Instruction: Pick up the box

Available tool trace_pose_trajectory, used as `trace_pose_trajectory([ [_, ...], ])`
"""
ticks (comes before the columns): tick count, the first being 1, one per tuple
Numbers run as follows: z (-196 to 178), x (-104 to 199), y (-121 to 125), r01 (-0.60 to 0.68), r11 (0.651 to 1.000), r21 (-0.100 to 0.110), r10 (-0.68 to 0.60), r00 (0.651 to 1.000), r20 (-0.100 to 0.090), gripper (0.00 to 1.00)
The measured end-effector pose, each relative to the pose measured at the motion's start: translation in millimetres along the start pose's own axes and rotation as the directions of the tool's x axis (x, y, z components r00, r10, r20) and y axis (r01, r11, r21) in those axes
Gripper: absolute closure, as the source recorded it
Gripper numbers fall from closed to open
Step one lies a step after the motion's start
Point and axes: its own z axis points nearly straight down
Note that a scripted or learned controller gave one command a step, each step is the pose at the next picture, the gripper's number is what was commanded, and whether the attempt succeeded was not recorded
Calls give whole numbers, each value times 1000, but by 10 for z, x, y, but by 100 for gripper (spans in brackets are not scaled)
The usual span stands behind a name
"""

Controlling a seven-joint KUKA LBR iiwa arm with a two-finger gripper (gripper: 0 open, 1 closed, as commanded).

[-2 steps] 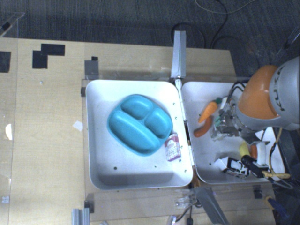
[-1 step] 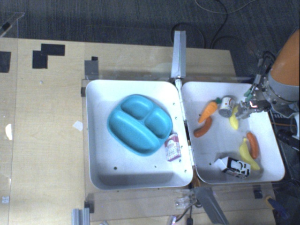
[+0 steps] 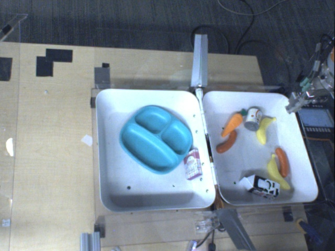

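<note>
The gripper [image 3: 301, 99] is hanging at the right bin's [image 3: 301, 163] far right corner, just over the rim, with nothing seen between its fingers; whether they are apart or together cannot be told, since the tool is small and cluttered against the dark floor. It is touching no object in the bin.

The box [image 3: 193, 163] is lying in the left bin [image 3: 112, 192], tilted, close to that bin's right edge and toward its near side. It is sitting just beside the near right edge of a blue divided plate [image 3: 155, 138], which is taking up the middle of the left bin. It is well apart from the gripper, with the wall between the bins in between.

In the right bin, a carrot [image 3: 233, 123], a red sausage [image 3: 226, 142], a can [image 3: 253, 118] and a banana [image 3: 264, 129] are lying toward the far edge. A second banana [image 3: 275, 172] and a second sausage [image 3: 283, 162] are resting together near the right edge, and a black-and-white carton [image 3: 263, 186] is lying at the near edge.
</note>
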Motion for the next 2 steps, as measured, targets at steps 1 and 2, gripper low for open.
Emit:
trace_pose_trajectory([
  [1, -160, -102, 638, -3, 1000, 0, 3, 1000, 0, 100],
  [2, -785, -109, 658, 3, 1000, -1, -3, 1000, 0, 100],
])
